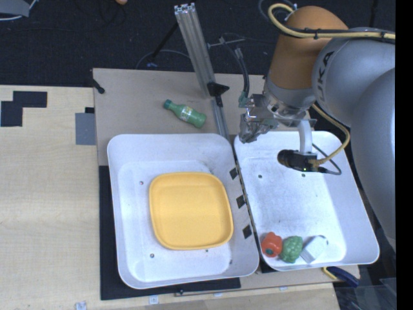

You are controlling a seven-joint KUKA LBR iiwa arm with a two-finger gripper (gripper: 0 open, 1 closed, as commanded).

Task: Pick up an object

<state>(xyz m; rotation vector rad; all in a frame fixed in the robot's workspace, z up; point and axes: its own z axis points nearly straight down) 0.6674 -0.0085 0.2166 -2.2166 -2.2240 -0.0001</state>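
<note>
Grey arm (pixel 348 89) with orange band reaching in from the right, over the far edge of the right bin (pixel 303 205). Left bin (pixel 129 173) beside it on the desk (pixel 39 192), touching along the middle. Yellow plate (pixel 190 210) flat in the left bin. Hand (pixel 253 131) low at the right bin's far left corner, too blurred to tell whether released or clenched. Green bottle (pixel 185 113) lying on the desk behind the left bin. Orange toy (pixel 271 244), green toy (pixel 292 248) and white block (pixel 313 248) bunched at the right bin's near edge.
</note>
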